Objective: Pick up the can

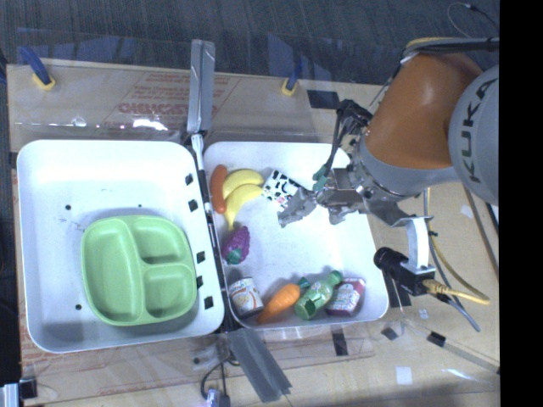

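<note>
You see two white bins: the left bin [34,227] and the right bin [280,253], with the can [244,296] at its front-left corner. The gripper [312,207] hovers mid-bin, jaws apart, holding nothing.

Light is even and fairly bright, falling from above. The two white bins [51,168] are nearly washed out, with soft grey shadow along their inner walls. Glare streaks the clear plastic sheet [136,121] at the bench's [102,87] far edge. The claw [297,210] looks slightly blurred; overall sharpness is modest and grainy.
</note>
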Tool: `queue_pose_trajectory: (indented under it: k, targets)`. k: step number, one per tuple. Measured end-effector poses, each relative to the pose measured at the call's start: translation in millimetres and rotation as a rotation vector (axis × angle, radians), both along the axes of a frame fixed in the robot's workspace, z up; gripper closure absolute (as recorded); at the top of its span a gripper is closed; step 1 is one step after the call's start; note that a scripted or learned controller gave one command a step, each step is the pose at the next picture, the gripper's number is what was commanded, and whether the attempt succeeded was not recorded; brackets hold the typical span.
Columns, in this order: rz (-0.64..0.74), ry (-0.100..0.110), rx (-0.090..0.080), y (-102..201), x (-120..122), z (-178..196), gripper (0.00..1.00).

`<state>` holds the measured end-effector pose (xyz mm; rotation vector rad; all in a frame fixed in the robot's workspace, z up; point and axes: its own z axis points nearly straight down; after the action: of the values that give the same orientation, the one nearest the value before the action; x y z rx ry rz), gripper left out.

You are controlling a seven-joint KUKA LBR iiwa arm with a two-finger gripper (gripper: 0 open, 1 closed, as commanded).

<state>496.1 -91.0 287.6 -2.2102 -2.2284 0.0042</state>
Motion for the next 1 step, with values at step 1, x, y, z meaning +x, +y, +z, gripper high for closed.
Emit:
queue_pose_trajectory:
  k: [1]
  targets:
    - [-0.512,0.002,-0.002,79.5,-11.5,-71.9,0.0]
